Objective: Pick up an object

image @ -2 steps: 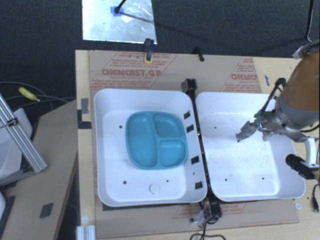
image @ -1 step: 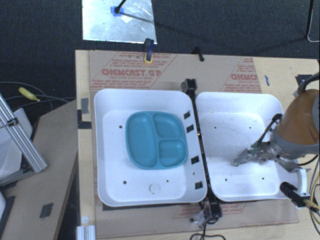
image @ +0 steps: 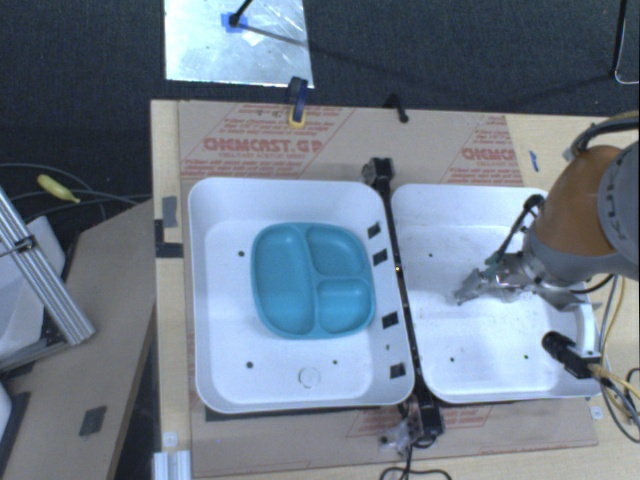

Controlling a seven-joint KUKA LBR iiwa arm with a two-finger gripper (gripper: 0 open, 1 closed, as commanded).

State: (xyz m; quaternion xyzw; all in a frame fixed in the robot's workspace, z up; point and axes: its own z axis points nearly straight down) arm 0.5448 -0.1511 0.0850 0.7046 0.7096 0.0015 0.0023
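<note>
A blue divided plate [image: 312,279] lies flat in the middle of the left bin [image: 215,218]. Near that bin's front wall rests a small pale ring-shaped object [image: 308,376]. My gripper [image: 474,287] is low in the right bin [image: 440,373], over its middle, pointing left toward the divider between the bins. It stands well apart from the plate. I see nothing held at its tip. The grey arm with its orange band [image: 580,208] comes in from the right above the bin's right side.
Black clips [image: 385,258] line the divider between the two bins. A black part [image: 568,354] of the arm hangs over the right bin's front right corner. The bins sit on a cardboard sheet [image: 260,143].
</note>
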